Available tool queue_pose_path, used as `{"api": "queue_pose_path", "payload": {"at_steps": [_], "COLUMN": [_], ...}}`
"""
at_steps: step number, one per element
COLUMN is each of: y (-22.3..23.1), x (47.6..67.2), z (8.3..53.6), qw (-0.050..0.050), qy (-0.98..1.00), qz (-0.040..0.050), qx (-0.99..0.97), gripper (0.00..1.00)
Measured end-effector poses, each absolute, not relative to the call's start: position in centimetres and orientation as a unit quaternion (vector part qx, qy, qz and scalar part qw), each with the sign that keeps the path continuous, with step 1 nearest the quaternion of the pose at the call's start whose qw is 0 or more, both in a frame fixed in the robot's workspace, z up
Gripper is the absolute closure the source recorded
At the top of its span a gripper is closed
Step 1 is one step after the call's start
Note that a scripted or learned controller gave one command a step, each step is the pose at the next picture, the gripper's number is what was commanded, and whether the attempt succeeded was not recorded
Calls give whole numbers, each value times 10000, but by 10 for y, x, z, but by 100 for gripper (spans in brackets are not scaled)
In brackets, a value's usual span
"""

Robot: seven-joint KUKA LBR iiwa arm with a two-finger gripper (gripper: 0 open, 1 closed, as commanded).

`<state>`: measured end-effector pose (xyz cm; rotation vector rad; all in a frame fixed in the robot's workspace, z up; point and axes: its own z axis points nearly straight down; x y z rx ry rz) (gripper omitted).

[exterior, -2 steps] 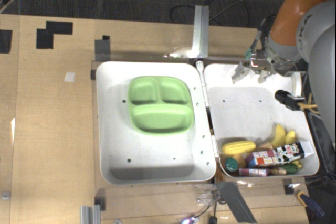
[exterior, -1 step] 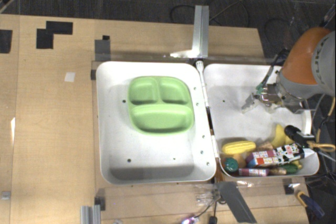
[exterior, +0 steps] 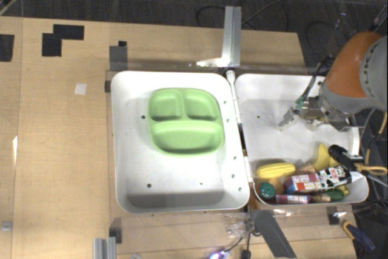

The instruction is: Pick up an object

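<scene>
My gripper [exterior: 295, 114] hangs low over the bare middle of the right bin [exterior: 267, 94], reaching in from the right under the orange-banded wrist. Nothing can be seen held in it. The loose objects lie in a heap along that bin's front edge, apart from the gripper: a yellow corn-like piece [exterior: 276, 170], a yellow banana shape [exterior: 324, 158], a red box [exterior: 303, 182], a black-and-white patterned item [exterior: 334, 176] and a teal round thing [exterior: 267, 191]. A green divided plate [exterior: 183, 120] lies flat in the left bin [exterior: 130, 191].
A metal post [exterior: 233, 33] stands behind the wall between the two bins. Bare white floor of the right bin stretches left of the gripper. Wooden bench top surrounds the bins, and cables run at the far right.
</scene>
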<state>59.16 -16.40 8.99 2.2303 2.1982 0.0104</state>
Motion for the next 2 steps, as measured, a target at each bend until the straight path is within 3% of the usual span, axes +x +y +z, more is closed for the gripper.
{"api": "queue_pose_path", "payload": {"at_steps": [1, 2], "y": [-142, -174], "x": [580, 594], "z": [185, 257], "qw": [27, 32], "qy": [6653, 6904], "qz": [21, 21], "qx": [7466, 7234], "gripper": [0, 0]}}
